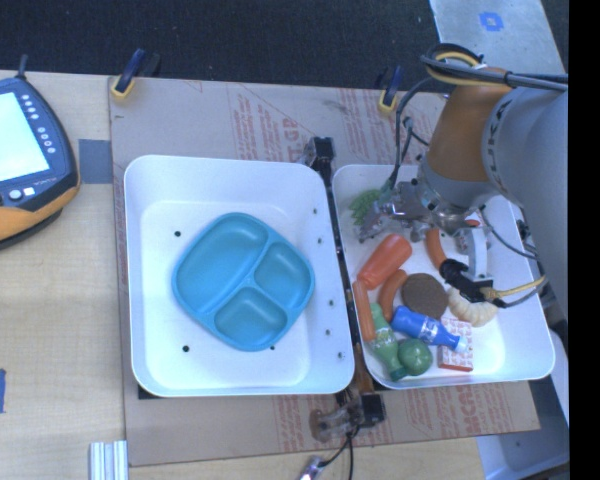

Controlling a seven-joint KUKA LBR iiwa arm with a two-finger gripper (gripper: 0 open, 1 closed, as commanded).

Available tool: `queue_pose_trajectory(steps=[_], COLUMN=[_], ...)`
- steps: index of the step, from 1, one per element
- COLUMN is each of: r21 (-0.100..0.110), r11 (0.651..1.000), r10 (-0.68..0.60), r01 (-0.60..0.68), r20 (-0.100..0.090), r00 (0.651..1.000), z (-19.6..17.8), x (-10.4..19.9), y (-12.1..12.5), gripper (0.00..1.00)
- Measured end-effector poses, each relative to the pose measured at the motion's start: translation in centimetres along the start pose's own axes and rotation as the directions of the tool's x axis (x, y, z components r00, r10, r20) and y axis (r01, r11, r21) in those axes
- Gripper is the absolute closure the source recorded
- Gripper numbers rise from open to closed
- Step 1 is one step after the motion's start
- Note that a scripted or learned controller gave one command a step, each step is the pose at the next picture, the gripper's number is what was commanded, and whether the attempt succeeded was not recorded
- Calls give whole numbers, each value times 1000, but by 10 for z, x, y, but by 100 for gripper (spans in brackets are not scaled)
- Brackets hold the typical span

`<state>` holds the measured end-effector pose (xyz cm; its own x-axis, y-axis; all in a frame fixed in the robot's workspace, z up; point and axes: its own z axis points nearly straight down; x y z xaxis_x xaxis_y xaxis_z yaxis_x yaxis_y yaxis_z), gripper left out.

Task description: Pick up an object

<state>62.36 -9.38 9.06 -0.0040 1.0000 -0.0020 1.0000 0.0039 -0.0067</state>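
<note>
The right bin (525,353) holds a heap of toy food. An orange carrot (383,260) lies near its middle left, beside a brown round disc (423,295). A blue bottle (425,326) and a green ball (414,356) lie toward the front. A leafy green piece (368,205) sits at the back left corner. My gripper (417,218) hangs low over the back of this bin, just behind the carrot and right of the green piece. Its tips are hidden among the wrist hardware, and nothing shows in its grasp.
The left bin (150,198) bears a blue divided plate (243,280). A pale banana-like piece (475,311) and a red-and-white box (456,356) lie at the right bin's front right. A tablet (15,153) rests on the bench at far left.
</note>
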Motion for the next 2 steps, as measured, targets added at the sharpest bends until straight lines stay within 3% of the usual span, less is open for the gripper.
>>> queue_pose_trajectory(steps=[1, 2], r21=[0, -4], r11=[1000, 1000], r10=[-1, -1], r01=[1, 1], r20=[1, -2], r00=[1000, 1000], z=[-11, -140], x=[-1, 53], y=[1, -21], gripper=[100, 100])
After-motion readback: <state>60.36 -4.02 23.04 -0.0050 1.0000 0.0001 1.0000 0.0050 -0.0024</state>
